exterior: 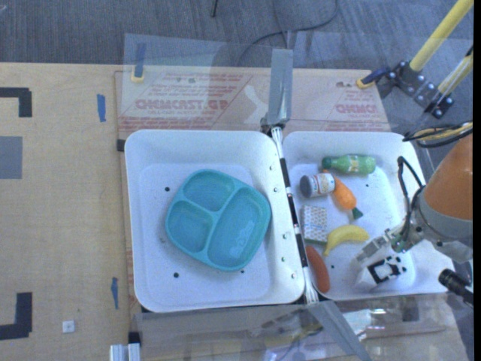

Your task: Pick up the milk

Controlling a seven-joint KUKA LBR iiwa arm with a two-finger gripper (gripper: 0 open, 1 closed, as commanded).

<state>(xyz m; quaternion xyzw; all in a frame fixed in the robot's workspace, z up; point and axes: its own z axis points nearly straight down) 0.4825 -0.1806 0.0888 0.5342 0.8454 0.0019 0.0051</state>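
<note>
Gripper sits in the right bin beside the banana; we cannot tell its grip; milk carton lies apart.

Teal plate in L bin, gripper over R bin

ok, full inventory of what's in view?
left bin: 1, white, bench
right bin: 1, white, beside it
divided plate: 1, teal, left bin
bottle: 1, green, right bin, far side
can: 1, white, below bottle
carrot: 1, orange, beside can
patterned packet: 1, white, by divider
banana: 1, yellow, centre
red food item: 1, near corner
white carton: 1, black marks, probably milk, under gripper
arm: 1, grey/orange, from right
gripper: 1, over carton
</note>
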